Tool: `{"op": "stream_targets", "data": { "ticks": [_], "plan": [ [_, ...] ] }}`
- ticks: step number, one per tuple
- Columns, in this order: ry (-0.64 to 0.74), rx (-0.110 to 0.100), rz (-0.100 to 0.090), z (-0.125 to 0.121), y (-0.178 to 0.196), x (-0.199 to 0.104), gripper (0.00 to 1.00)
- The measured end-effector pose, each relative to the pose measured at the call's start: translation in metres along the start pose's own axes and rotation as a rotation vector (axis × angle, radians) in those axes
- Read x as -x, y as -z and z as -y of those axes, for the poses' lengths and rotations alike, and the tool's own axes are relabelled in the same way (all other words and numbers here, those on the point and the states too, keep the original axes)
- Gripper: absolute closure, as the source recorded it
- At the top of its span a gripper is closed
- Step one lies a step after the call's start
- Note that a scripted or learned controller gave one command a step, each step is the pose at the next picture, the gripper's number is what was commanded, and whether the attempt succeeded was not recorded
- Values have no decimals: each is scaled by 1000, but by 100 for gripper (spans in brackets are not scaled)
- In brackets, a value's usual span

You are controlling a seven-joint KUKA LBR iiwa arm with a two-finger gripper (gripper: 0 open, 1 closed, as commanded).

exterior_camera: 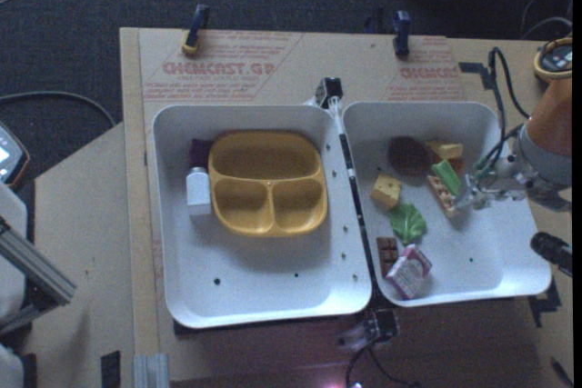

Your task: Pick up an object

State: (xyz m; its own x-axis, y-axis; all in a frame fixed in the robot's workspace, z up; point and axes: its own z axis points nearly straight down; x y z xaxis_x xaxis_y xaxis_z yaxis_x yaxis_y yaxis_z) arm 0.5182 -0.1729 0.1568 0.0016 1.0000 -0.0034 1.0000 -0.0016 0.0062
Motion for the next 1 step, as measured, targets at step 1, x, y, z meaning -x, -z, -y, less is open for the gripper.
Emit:
{"op": "stream_targets", "data": {
  "ticks": [1],
  "plan": [
    [3, 1, -1, -3, 44, -4, 100]
  ]
}}
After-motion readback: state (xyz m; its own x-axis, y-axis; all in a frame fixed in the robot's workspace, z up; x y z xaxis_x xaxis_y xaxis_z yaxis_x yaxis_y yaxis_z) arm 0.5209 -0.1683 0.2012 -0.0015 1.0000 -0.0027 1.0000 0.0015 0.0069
